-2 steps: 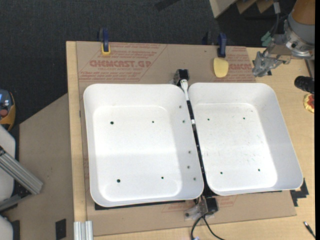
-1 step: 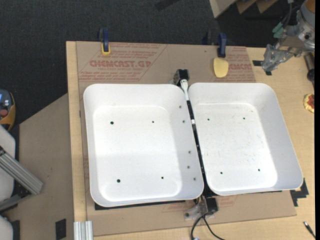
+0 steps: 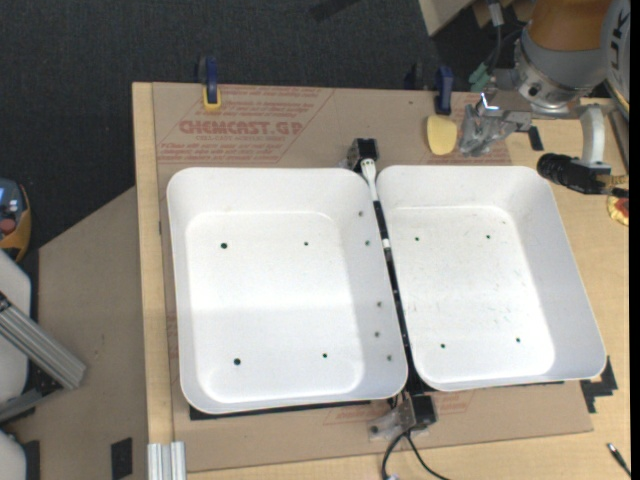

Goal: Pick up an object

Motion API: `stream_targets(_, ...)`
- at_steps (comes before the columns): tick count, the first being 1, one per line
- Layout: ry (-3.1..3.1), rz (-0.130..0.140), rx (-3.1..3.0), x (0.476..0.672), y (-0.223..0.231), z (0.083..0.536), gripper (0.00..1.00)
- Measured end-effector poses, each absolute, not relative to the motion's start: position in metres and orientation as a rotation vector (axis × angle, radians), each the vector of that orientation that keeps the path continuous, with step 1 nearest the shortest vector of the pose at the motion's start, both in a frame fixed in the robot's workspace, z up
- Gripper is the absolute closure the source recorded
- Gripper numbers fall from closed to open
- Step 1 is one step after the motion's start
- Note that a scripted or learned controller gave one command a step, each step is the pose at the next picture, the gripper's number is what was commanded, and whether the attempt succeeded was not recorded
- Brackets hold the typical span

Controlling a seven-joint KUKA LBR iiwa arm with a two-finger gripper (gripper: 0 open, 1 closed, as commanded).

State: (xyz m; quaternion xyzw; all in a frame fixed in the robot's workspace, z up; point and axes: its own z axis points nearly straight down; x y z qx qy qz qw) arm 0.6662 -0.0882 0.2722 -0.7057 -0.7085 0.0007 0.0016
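- Only legible writing I see: red "CHEMCAST GP" print on the brown board under the bins, beyond the left bin's far rim. Smaller red lines around it are too fine to read.
- Left bin: white, shallow, four small dark dots on its floor, no object visible in it.
- Right bin: touches the left bin along the centre seam; same dark dots plus faint speckling on the floor, no object visible in it.
- Black strip with a clip runs along that seam, starting at the left bin's far right corner.
- Blue clamp with yellow tip sits on the board's far edge, beyond the left bin. A second blue clamp is further right on the same edge.
- Task object: a small pale yellow piece, on the board outside both bins, beyond the right bin's far rim and right of the left bin's far right corner.
- Gripper is just beside the yellow piece on its right, low over the board. I can't tell from here how its tool is set, and nothing shows clamped in it.
- Arm, orange band visible, is well right of and beyond the left bin.
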Motion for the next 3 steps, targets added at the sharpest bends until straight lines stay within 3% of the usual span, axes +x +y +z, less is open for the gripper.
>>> stream_targets(2,-2.22,0.001,-2.221,0.618,-0.09,0.331,1.0)
stream_targets(3,-2.223,0.007,-2.208,0.623,-0.019,0.242,1.0)
